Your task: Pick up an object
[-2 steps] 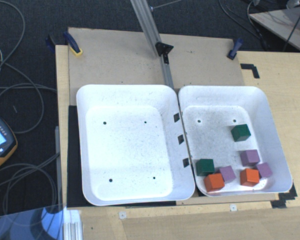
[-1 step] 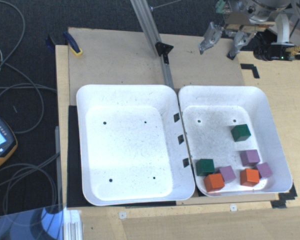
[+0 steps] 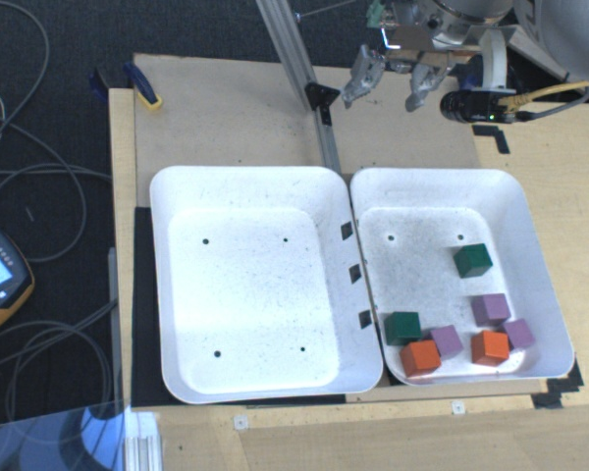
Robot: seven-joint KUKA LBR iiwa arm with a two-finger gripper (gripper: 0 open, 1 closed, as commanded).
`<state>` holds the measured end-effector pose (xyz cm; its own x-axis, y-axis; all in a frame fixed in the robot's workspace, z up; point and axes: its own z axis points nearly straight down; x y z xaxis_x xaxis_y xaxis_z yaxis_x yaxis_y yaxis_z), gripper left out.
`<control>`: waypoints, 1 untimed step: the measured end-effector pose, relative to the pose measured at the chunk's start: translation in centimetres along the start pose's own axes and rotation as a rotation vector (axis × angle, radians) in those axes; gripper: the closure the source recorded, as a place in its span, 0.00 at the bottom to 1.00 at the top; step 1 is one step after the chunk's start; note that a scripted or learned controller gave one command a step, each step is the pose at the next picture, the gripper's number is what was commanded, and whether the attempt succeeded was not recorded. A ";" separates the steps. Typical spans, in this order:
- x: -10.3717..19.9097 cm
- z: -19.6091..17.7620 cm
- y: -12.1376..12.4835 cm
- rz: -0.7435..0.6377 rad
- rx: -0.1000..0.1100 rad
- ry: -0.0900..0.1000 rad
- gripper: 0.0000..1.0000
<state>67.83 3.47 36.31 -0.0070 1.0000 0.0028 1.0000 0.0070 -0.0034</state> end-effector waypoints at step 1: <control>0.7 4.5 -1.1 0.005 0.004 -0.003 0.00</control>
<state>66.76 4.18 31.80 -0.0018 1.0000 -0.0001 1.0000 0.0018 -0.0070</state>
